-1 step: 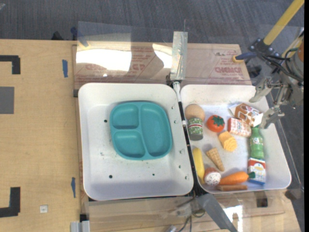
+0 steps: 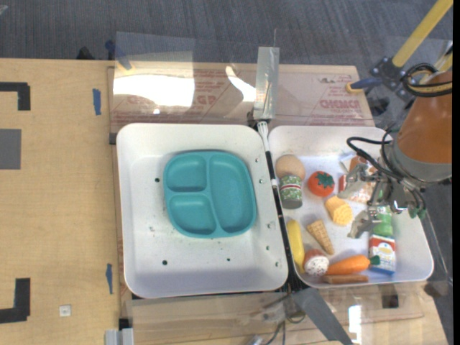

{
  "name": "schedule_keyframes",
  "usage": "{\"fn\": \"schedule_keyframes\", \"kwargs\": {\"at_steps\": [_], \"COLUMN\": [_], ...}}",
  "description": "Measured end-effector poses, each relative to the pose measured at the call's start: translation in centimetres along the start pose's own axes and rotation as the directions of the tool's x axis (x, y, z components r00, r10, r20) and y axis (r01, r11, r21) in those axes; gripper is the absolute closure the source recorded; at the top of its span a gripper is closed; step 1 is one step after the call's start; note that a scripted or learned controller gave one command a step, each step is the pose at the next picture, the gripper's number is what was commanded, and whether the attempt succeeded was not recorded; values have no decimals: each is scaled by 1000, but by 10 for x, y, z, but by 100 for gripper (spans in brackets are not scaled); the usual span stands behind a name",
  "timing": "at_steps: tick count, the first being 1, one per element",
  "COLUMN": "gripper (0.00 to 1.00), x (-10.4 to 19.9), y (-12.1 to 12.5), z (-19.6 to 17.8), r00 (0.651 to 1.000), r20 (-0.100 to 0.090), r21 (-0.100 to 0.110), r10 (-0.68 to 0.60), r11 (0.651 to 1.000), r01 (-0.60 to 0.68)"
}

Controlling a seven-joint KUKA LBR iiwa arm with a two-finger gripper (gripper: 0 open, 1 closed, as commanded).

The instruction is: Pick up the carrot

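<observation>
I am looking first at the near edge of the right-hand shallow white bin (image 2: 424, 261), where the orange plastic carrot (image 2: 347, 266) is lying on its side, close against the near wall, between a small white speckled egg-shaped toy (image 2: 316, 265) and a little white carton with a red and green label (image 2: 383, 254); the label's print is too small for me to read. The carrot is resting untouched on the bin floor, so I am judging the pick as not yet made: descent, closing and lift are all left. Just beyond it, the two-finger gripper (image 2: 364, 223) is hovering above the bin, near the carrot but apart from it; I cannot tell how it is set. Farther left, a teal divided plastic plate (image 2: 210, 192) is sitting in the left-hand white bin (image 2: 136, 157). Farthest off, reddish printing on the cardboard sheet (image 2: 316, 95) is showing, but I am not making it out.
</observation>
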State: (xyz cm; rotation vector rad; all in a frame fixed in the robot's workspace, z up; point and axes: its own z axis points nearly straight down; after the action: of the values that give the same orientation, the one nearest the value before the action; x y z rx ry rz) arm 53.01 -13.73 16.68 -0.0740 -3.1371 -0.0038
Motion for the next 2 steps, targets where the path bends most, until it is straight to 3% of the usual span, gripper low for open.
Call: {"fn": "schedule_keyframes", "kwargs": {"at_steps": [1, 2], "gripper": [0, 0], "x": [2, -27], "y": [25, 39], "z": [70, 77], "r00": [1000, 999], "r20": [14, 17], "r21": [4, 3], "r10": [5, 46], "r11": [1000, 999], "r01": [-5, -46]}}
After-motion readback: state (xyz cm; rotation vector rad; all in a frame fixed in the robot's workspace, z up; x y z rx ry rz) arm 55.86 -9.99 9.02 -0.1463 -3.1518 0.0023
